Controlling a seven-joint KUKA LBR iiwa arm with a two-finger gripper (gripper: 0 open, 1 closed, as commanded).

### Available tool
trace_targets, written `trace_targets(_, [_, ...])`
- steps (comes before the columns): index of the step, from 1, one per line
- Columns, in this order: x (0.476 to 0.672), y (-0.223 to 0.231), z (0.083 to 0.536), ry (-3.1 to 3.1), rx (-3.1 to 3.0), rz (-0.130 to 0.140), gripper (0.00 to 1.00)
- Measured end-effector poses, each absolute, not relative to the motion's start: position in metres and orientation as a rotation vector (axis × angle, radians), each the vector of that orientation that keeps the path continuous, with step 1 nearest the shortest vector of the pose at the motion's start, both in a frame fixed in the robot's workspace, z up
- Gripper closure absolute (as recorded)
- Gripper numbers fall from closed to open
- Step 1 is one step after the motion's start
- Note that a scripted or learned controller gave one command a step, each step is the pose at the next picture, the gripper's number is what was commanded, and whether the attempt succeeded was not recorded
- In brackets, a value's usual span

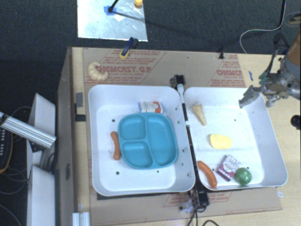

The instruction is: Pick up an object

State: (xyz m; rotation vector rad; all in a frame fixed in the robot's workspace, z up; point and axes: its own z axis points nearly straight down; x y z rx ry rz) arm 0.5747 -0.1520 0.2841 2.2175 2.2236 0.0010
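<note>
Nothing is picked yet: the gripper (257, 96) hangs over the right bin's (275, 147) far right corner, jaws wide and holding nothing.

Two shallow white bins sit side by side, the left bin (101, 140) and the right bin (268, 140). There are two orange sausages (115, 145) (207, 173), one blue divided tray (146, 141), and one small carton (151, 107). There is also one yellow piece (220, 141), one cone (199, 114), one green ball (242, 176) and one pink packet (227, 166).
</note>
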Motion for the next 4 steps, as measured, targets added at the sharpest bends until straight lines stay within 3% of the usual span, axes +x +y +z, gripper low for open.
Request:
trace_targets(1, [0.630,-0.122,0.160,2.227,2.219,-0.001,0.00])
trace_targets(2, [0.651,-0.082,0.104,2.226,2.216,0.001,0.00])
trace_targets(3, [0.669,-0.085,0.085,2.226,2.214,0.002,0.00])
trace_targets(4, [0.670,-0.085,0.096,2.227,2.210,0.006,1.00])
